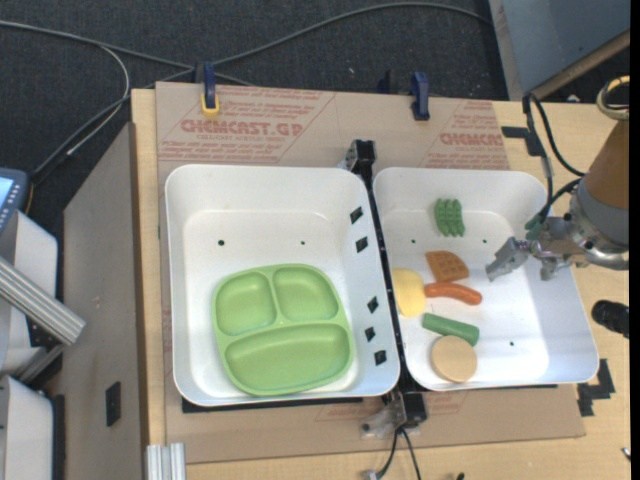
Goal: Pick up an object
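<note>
Counter (300, 118) under brown cardboard sheet, two clamps at far edge; dark carpet beyond, cables trailing. Two white bins on it. Left bin (190, 268) holds green divided plate (283, 328). Right bin (560, 348) holds toy food: green pea pod (449, 217) at far end, orange waffle piece (447, 265), sausage (453, 291) just nearer, yellow piece (408, 292) against divider, green pickle (450, 327), round tan cookie (454, 359) nearest. My hand (508, 259) hangs over right bin, right of waffle, pinching nothing; fingers too blurred, cannot tell spread or pressed.

One fixed camera looks down at a slant over my tabletop (330, 118), both white bins (190, 268) within frame.
</note>
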Robot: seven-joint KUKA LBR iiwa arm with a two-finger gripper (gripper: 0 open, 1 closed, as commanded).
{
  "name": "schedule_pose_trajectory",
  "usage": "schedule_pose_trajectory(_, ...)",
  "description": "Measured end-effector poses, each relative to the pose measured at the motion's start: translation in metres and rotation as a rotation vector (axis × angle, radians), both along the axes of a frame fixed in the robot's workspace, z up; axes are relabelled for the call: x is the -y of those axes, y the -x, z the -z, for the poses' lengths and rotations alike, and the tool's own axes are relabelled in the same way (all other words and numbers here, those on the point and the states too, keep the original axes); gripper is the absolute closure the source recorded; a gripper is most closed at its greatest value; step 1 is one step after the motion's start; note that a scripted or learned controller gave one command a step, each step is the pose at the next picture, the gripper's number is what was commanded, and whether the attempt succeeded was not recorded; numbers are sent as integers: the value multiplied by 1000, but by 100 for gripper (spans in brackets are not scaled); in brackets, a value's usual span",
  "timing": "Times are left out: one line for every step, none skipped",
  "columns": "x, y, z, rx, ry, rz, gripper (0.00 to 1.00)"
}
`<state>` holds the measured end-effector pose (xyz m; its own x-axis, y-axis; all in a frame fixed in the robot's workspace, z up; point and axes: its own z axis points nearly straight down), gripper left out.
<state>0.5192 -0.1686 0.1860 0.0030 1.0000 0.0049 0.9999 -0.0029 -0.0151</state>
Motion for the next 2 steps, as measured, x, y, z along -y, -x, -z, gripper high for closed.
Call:
schedule_pose_trajectory(0,-3,-7,14,3,-4,0)
schedule_pose_trajectory(-3,-13,42,10,2,-4,0)
